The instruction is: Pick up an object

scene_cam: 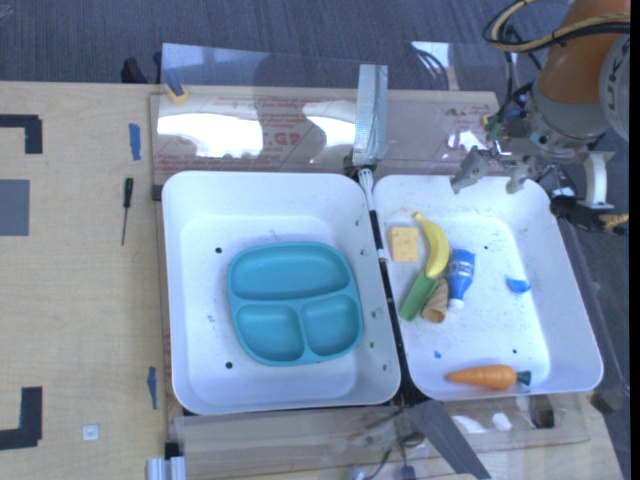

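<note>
wooden desk (70, 298) with two white bins; in the right bin (560, 298), banana (434, 245) lies lengthwise far-to-near. claw (493, 173) spread wide, empty, above far rim.

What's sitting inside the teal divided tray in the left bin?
Nothing visible: all three compartments of the teal divided tray show bare plastic. The white bin floor beneath it is covered, so unseen.

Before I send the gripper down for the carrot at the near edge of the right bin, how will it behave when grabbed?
The carrot looks tapered and round, so it may roll or squirt toward its thin end. It lies alone on the smooth bin floor, so a nudge would probably slide it. It is likely light and stiff.
</note>
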### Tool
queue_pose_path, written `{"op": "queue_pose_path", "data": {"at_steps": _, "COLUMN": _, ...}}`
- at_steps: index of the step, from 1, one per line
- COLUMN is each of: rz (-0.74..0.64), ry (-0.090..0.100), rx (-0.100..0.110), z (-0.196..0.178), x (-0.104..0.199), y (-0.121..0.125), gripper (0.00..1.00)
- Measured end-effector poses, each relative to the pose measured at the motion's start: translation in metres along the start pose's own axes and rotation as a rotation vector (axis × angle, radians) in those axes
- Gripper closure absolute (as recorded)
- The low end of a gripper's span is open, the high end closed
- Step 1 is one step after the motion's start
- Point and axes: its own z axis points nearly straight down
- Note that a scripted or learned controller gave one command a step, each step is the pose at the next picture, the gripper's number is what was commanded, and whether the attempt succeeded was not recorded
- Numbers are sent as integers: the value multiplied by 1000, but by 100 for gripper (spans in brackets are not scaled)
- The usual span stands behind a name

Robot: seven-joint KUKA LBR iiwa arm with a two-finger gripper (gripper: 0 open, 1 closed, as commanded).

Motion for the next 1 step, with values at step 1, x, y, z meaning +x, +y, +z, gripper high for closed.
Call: {"op": "queue_pose_path", "data": {"at_steps": 1, "rz": -33, "ry": -1, "rx": -6, "z": 112, "x": 27, "y": -30, "gripper": 0}}
